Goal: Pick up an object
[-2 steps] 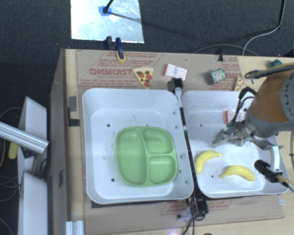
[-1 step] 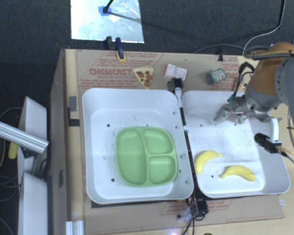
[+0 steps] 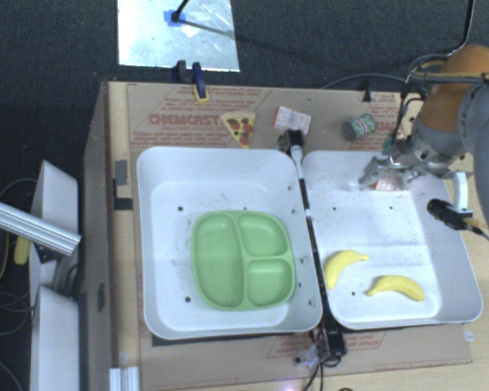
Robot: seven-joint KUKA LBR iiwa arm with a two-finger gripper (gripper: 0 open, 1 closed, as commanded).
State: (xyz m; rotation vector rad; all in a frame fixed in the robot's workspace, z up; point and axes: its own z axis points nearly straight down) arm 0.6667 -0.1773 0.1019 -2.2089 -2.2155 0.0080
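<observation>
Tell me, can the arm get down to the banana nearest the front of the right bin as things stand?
Probably yes. The banana lies alone on the right bin's floor, apart from the other banana, with nothing over it. The gripper sits at the same bin's far end, open floor between them.

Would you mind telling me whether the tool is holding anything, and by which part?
It cannot be told: the tool sits low in the right bin, and its tip is blurred.

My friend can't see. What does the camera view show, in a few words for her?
A grey robot arm's gripper reaches into the back of the right white bin, which holds two yellow bananas near its front. The left white bin holds a green divided plate.
</observation>
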